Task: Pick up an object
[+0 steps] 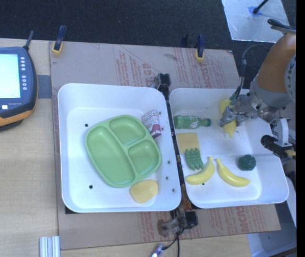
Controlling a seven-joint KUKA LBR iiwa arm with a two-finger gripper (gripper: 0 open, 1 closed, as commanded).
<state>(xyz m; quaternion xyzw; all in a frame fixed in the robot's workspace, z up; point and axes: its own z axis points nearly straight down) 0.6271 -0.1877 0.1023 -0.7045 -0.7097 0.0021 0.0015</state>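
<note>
My gripper point(231, 116) is low over the back of the right bin point(270, 197), reaching in from the right. A small yellow object point(228, 128) sits between its fingers, with yellow showing both above and below them, and the gripper is shut on it. Elsewhere in this bin lie a green bottle point(191, 122) on its side, a flat yellow pad point(187, 141), a ridged green toy point(193, 158), two yellow bananas point(201, 174) point(231, 175) and a dark green lump point(246, 162).
The left bin point(66, 143) holds a green divided plate point(121, 150), a small red-and-white packet point(152, 121) and a pale yellow lemon-like piece point(143, 190). A control pendant point(5, 84) lies at the far left of the bench. Blue clamps stand along the back edge.
</note>
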